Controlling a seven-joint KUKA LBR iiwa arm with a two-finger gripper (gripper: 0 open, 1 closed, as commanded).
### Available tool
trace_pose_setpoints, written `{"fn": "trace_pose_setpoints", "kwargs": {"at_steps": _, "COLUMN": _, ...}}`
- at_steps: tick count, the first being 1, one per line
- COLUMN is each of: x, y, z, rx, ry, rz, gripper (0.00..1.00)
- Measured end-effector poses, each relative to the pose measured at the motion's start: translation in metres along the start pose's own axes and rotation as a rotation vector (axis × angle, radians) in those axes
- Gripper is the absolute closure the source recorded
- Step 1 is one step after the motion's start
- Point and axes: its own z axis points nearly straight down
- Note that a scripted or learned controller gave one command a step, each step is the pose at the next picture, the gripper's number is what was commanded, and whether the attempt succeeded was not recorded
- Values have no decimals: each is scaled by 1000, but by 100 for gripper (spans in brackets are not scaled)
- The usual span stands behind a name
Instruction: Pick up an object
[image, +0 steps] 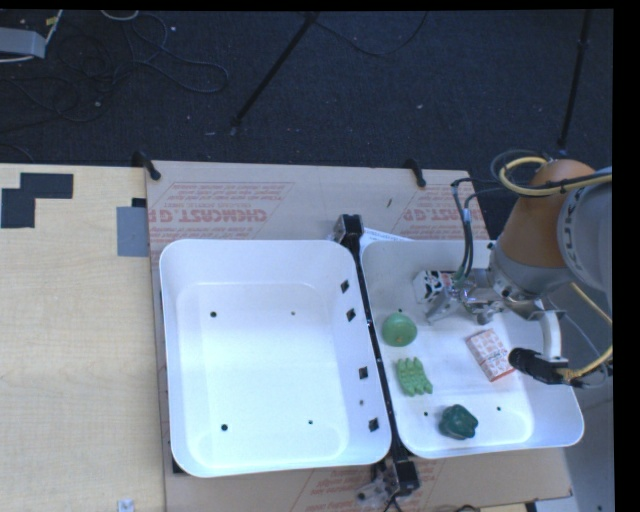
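- Seen from above at a slant, two shallow white bins sit side by side on a cardboard sheet (230, 200) laid over the pale wooden surface (70, 330); the left bin (175, 270) and the right bin (560, 425) meet along a black-clipped divider.
- The grey arm (590, 240), its orange band (535, 225) catching the light, reaches in from the right, and its tool (452, 300) hangs low over the upper part of the right bin.
- Whether the tool's fingers are apart or together cannot be told from this angle; nothing can be seen between them.
- A small black-and-white object (432, 284) lies just beside the tool, on its left, near the bin's upper wall.
- A round green ball (399, 329) rests close to the divider, below and left of the tool.
- A light green ridged toy (413, 376) lies just under the ball, also near the divider.
- A dark green lump (459, 422) sits toward the bin's lower edge, apart from the others.
- A small red-and-white patterned box (489, 354) lies flat to the right of the ball, below the arm's wrist.
- Yellow and black cables (520, 170) loop around the arm's upper housing.
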Motion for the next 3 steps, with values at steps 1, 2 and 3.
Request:
{"fn": "trace_pose_setpoints", "kwargs": {"at_steps": 1, "x": 29, "y": -100, "z": 2, "rx": 11, "ry": 8, "rz": -2, "gripper": 0}}
{"fn": "trace_pose_setpoints", "kwargs": {"at_steps": 2, "x": 72, "y": -76, "z": -80, "rx": -3, "ry": 6, "rz": -9, "gripper": 0}}
{"fn": "trace_pose_setpoints", "kwargs": {"at_steps": 3, "x": 33, "y": -125, "z": -53, "rx": 10, "ry": 6, "rz": 1, "gripper": 0}}
